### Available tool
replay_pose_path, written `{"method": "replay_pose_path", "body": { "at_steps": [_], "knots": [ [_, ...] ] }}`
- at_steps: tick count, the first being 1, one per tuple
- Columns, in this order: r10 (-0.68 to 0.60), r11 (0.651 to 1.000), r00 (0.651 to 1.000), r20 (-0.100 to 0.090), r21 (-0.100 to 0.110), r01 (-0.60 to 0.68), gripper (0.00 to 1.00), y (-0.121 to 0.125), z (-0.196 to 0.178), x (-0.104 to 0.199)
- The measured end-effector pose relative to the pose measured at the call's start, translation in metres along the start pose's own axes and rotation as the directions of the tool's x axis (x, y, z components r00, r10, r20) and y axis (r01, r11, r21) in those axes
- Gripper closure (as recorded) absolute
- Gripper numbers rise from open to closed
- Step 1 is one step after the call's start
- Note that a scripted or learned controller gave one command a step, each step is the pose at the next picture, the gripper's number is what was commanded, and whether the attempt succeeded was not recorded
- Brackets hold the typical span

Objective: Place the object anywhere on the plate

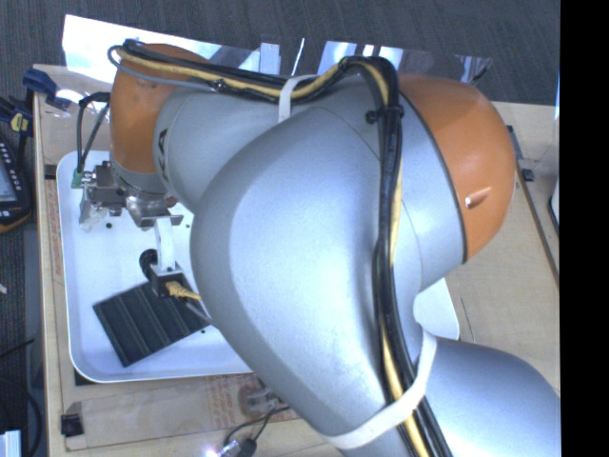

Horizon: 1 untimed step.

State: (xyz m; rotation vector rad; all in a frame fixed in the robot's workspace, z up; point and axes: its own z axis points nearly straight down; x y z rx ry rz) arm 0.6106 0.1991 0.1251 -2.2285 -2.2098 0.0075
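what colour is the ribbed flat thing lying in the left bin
Black, with raised ridges running along it. The ribbed slab shows in the camera view, low in the white bin.

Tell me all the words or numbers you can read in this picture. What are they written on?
None can be read.
The brown strip on the bench below the left bin has faint reddish marks: too blurred to read.
The grey and orange arm has no writing.
The black ridged block in the bin has no label.
The dark device at the left edge: too small and cut off to read.
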Motion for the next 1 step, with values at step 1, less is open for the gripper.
{"method": "replay_pose_path", "body": {
  "at_steps": [1],
  "knots": [
    [-0.141, 0.99, 0.99, -0.001, -0.005, 0.141, 1.0, 0.0058, -0.1414, -0.0282]
  ]
}}
